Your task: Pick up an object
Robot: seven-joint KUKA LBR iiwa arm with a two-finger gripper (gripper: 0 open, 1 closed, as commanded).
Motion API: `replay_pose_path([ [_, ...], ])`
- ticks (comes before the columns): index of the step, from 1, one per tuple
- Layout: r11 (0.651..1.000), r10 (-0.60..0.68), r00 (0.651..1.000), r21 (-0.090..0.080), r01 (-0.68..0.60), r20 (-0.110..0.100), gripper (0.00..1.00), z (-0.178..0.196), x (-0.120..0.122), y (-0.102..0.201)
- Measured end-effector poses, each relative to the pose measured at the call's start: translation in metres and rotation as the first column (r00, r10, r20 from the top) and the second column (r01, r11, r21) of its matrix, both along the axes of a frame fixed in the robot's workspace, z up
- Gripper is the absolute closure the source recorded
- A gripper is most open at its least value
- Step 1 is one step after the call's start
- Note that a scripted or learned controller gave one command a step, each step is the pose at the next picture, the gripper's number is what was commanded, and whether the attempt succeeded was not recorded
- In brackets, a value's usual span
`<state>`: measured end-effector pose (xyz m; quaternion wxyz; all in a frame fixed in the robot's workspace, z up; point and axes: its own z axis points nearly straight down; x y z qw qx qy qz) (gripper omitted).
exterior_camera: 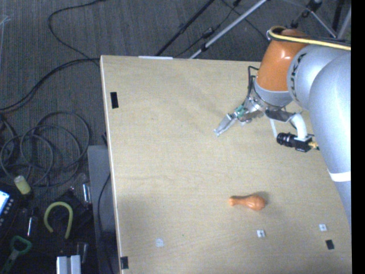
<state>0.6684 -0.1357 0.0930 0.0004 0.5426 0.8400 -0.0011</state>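
A small orange object, shaped like a gourd with a thin neck pointing left, lies on the light wooden board toward the front right. My gripper reaches in from the right under the orange wrist band. It points down and left over the middle of the board. It hangs well behind the orange object and apart from it, with bare board beneath its tip. Nothing shows at its tip.
Small white tags and black marks dot the board. The board's left edge drops to a carpeted floor with looping cables and tools. Tripod legs stand behind the board. The grey arm fills the right side.
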Motion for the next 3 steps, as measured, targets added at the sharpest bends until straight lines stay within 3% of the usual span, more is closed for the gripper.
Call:
replay_pose_path([
  [1, 1.000, -0.001, 1.000, 0.001, 0.001, 0.001, 1.00, 0.009, 0.000, 0.001],
  [2, 0.977, -0.215, 0.977, 0.000, 0.215, 0.001, 1.00, 0.146, 0.000, -0.002],
  [3, 0.998, -0.062, 0.998, -0.001, 0.062, -0.001, 1.00, 0.089, -0.008, -0.050],
])
